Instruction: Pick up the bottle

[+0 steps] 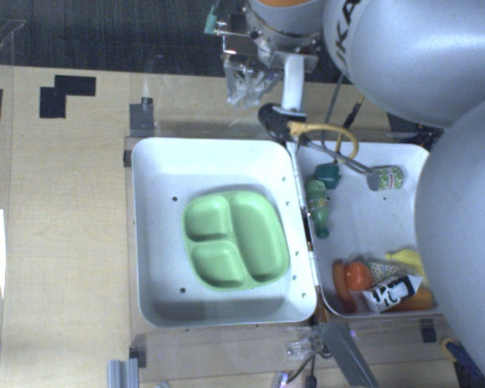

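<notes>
A small green bottle (pixel 317 204) with a teal end lies in the right bin (pixel 364 225), close along its left wall. My gripper (pixel 245 86) hangs under the orange wrist band, above the bench just behind the back rim of the left bin (pixel 158 217). It is well up and to the left of the bottle and apart from it. Its tip looks pale and blurred, and I see nothing clearly held there.
A green divided plate (pixel 234 239) lies in the left bin. The right bin also holds a grey-handled utensil with a green-white can (pixel 385 178), an orange item (pixel 354 277), a black-and-white packet (pixel 392 291) and a yellow piece (pixel 406 259). A yellow cable (pixel 333 132) loops over its back rim.
</notes>
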